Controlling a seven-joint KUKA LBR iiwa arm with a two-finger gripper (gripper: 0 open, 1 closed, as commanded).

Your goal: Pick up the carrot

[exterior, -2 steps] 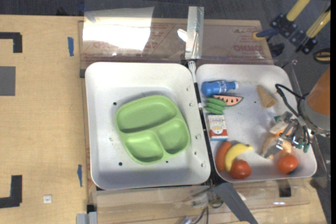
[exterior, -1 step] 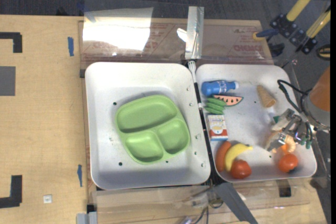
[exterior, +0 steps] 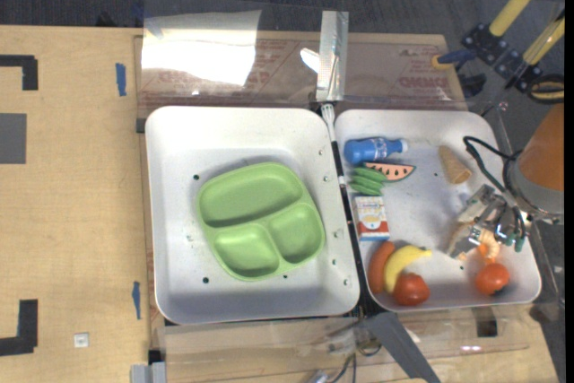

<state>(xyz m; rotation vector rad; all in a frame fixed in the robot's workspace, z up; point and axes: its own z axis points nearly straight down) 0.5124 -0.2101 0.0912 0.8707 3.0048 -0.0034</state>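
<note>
Your gripper (exterior: 478,227) sits low in the right bin (exterior: 421,126), toward its right side, with the metal fingers (exterior: 468,213) pointing left and down; you cannot tell from this angle whether they are apart or together. Right at the gripper there is a small orange piece (exterior: 489,245), touching or just under the finger ends, and it may be the carrot, though it is too small and too covered to say for sure, and you cannot see it held between the fingers. Just below it, near the bin's right front corner, lies a red-orange tomato (exterior: 492,279). To the left along the front wall you have a yellow banana (exterior: 404,261) lying over an orange-red piece, with a red round fruit (exterior: 412,289) touching them. Further back in the same bin, a tan cone-shaped item (exterior: 454,164) lies near the rear right, while along the left wall you see a blue bottle (exterior: 374,149), a watermelon slice (exterior: 398,169), a green pod (exterior: 366,182) and a small carton (exterior: 371,217). The left bin (exterior: 179,139) holds a green divided plate (exterior: 259,219). Both bins rest on the counter (exterior: 63,193).
</note>
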